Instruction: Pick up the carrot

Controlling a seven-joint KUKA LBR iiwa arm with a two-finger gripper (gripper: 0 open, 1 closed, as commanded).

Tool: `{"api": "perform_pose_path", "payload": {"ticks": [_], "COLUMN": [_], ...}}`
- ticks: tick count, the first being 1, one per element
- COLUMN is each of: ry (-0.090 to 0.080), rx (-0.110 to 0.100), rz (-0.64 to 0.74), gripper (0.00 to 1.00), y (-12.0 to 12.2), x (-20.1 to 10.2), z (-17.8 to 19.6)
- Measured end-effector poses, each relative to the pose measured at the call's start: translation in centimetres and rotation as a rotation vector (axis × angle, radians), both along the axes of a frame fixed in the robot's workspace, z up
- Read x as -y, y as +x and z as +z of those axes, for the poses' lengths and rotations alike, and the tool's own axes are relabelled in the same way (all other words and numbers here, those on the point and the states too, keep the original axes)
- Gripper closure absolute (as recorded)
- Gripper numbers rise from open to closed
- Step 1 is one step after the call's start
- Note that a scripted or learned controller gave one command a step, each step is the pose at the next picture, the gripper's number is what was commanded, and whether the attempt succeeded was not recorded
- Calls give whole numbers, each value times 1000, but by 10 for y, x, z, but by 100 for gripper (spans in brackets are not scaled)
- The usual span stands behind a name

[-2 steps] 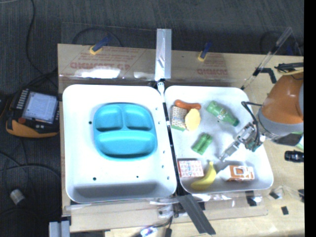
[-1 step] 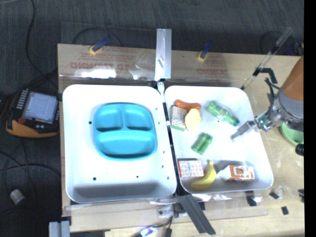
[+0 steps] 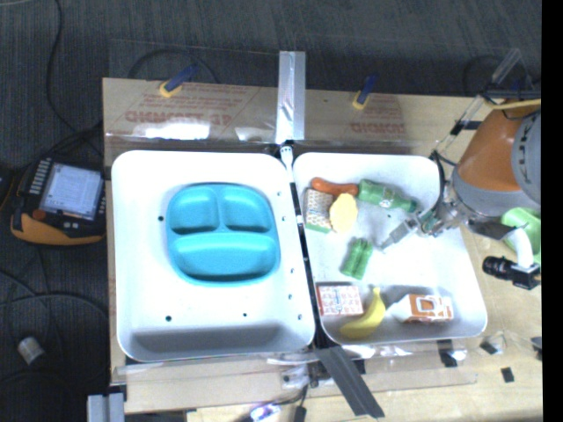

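Tapered orange carrot (image 3: 331,185), smooth white bin (image 3: 457,262)

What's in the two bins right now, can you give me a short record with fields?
left bin: blue divided plate
right bin: carrot, green bottle, green can, banana, small cartons
carrot position: far left corner of right bin, lying flat
pincer: over right bin, apart from carrot
carrot picked up: no

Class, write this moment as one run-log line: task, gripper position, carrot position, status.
task: pick up carrot | gripper: over right bin, near green bottle | carrot: right bin, far left corner | status: not picked
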State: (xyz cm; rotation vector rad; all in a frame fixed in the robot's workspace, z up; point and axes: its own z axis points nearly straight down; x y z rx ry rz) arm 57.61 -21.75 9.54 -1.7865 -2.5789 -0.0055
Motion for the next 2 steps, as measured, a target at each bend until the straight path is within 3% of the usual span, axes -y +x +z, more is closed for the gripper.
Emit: {"api": "perform_pose_path", "payload": {"ticks": [1, 2], "ry": [-6, -6], "rx": [-4, 9], "rz": [54, 151], "gripper": [0, 0], "y": [-36, 33], "x": [7, -1], "z": [28, -7]}}
